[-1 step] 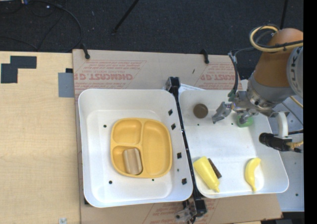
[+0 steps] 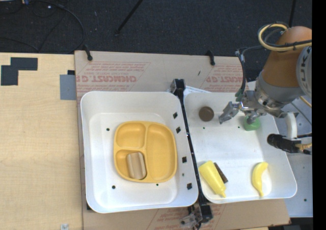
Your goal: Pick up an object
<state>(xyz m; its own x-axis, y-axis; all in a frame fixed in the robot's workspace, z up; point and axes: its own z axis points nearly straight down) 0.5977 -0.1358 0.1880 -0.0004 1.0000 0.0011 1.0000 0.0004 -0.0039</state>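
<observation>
The gripper (image 2: 239, 113) hangs over the upper part of the right bin (image 2: 232, 145), its fingers spread wide with nothing between them. A brown puck (image 2: 206, 113) lies just left of it; a green piece (image 2: 251, 123) sits under its right finger. Lower in that bin lie a yellow bottle (image 2: 212, 178) and a banana (image 2: 260, 178). The left bin (image 2: 97, 122) holds a yellow tray (image 2: 153, 147) with a tan block (image 2: 136, 165)

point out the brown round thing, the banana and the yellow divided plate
brown round thing (image 2: 206, 113), camera view, middle of its top
banana (image 2: 260, 177), camera view, middle of its curved body
yellow divided plate (image 2: 162, 147), camera view, bare floor of its large right compartment
</observation>
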